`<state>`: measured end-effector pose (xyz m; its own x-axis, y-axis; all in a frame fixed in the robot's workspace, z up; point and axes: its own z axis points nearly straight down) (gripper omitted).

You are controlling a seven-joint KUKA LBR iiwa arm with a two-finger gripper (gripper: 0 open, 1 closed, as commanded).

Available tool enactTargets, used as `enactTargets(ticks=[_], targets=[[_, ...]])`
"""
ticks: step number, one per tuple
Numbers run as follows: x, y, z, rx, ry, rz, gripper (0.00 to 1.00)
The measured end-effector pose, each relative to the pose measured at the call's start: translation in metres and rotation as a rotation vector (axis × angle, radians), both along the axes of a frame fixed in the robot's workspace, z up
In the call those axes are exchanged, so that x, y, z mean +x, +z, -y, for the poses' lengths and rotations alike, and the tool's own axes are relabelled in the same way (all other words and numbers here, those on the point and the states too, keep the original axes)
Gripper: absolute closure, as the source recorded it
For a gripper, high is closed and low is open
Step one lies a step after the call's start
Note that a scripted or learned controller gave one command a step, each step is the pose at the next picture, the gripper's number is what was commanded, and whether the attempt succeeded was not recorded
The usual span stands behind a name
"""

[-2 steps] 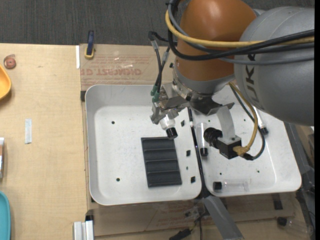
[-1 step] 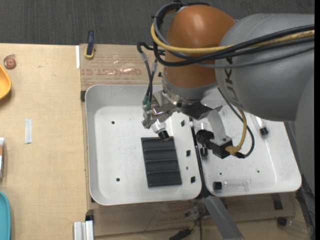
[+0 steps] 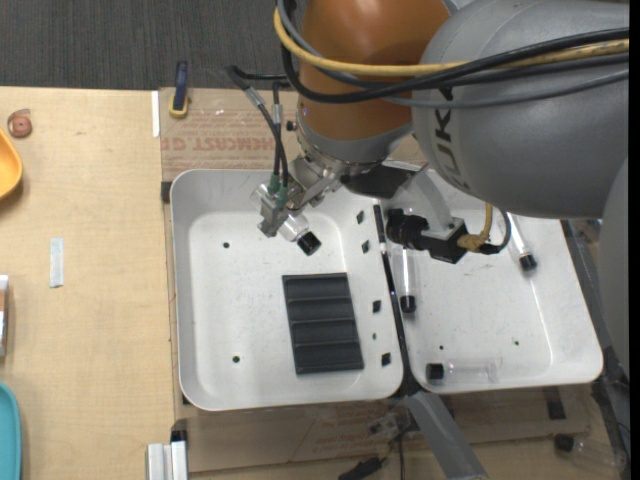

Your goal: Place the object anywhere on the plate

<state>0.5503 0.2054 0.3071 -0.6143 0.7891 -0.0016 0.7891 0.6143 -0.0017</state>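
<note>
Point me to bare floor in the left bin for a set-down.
Free: the left bin's left strip, between its left wall and the black ribbed block, and the near-left corner. A slimmer strip lies between the block and the bins' shared wall. Crowded: the top middle, where the gripper hangs just above the block's far end.

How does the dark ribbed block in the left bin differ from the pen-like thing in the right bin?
The dark ribbed rectangular block is wide, flat and black, with ridges running across it; the slim white pen-like cylinder with a dark tip is narrow, round and pale. The block lies near the middle of the left white bin; the cylinder lies near the right white bin's far right side, partly under the arm. Both lie flat, apart from the claw.
</note>
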Motion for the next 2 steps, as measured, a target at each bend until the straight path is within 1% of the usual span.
enactTargets(ticks=[1,2], targets=[[0.026,-0.074,-0.007,0.0,0.205,-0.004,1.0],[-0.028,-0.086,-0.004,0.0,0.264,-0.003,1.0]])
